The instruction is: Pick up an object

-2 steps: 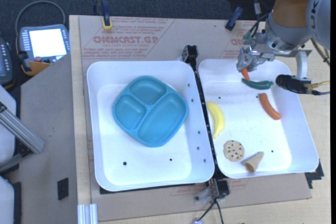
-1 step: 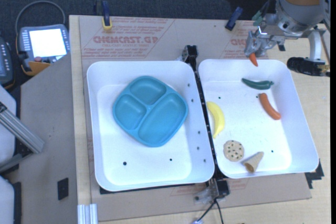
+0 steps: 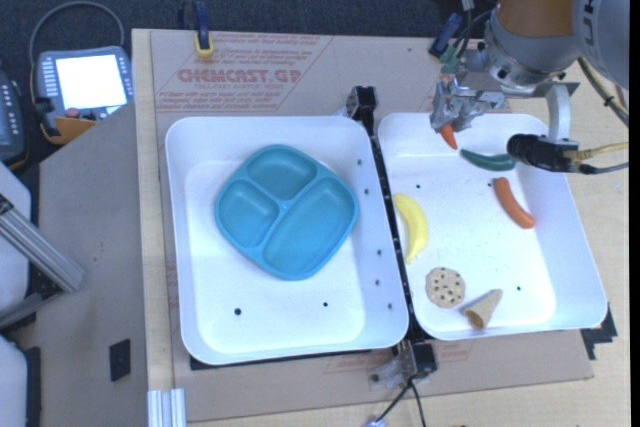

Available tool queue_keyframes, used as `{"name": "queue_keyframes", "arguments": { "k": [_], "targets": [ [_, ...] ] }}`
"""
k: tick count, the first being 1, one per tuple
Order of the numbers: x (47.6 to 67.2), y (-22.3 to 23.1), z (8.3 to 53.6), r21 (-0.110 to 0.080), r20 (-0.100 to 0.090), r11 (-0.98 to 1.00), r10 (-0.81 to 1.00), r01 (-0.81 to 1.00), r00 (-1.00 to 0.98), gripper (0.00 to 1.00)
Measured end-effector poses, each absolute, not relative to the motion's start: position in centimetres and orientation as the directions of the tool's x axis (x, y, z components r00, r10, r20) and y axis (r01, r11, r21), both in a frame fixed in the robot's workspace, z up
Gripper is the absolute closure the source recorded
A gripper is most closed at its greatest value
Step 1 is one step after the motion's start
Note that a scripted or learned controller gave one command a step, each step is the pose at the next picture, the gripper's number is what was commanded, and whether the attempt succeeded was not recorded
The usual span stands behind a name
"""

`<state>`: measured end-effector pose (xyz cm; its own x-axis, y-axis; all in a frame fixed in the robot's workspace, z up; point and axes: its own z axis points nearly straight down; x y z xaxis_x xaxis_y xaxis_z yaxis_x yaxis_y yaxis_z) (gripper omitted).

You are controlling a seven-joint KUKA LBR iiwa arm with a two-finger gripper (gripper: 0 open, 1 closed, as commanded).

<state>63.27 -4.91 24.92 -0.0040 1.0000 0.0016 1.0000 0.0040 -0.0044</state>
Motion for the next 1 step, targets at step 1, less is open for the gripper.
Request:
{"name": "queue_keyframes", "arguments": {
  "k": [1],
  "targets": [
    [60.48, -0.14, 24.53, -0.004, 0.002, 0.005, 1.000, 1.000, -0.004, 1.00]
  ]
}}
